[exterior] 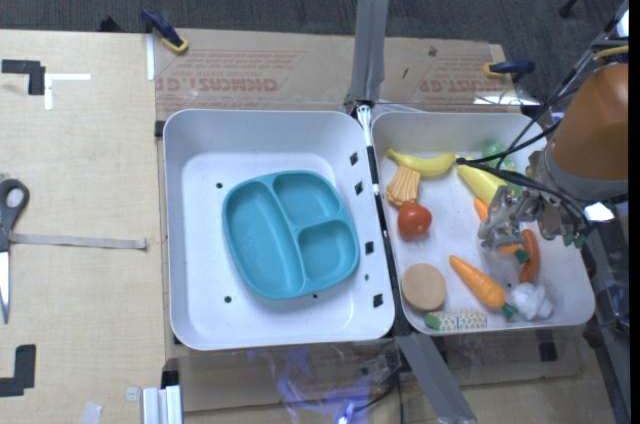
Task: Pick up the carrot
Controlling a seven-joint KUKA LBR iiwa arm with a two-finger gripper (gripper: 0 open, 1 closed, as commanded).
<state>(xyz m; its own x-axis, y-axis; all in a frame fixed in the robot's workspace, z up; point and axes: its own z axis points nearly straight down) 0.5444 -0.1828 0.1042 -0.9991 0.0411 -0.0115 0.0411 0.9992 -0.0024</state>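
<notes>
The carrot (477, 281) is orange with a small green end. It lies flat on the floor of the right bin (572, 317), slanting toward the front right. My gripper (499, 228) hangs low over the bin's right half, just above and to the right of the carrot's upper end, and apart from it. Small orange pieces (527, 255) lie under and beside the gripper, partly hidden by it.
The right bin also holds a banana (424, 162), a yellow piece (480, 182), a ridged yellow item (403, 183), a tomato (414, 220), a tan disc (423, 287), a white lump (528, 300) and a patterned bar (458, 320). A blue divided plate (290, 234) lies in the left bin (185, 212).
</notes>
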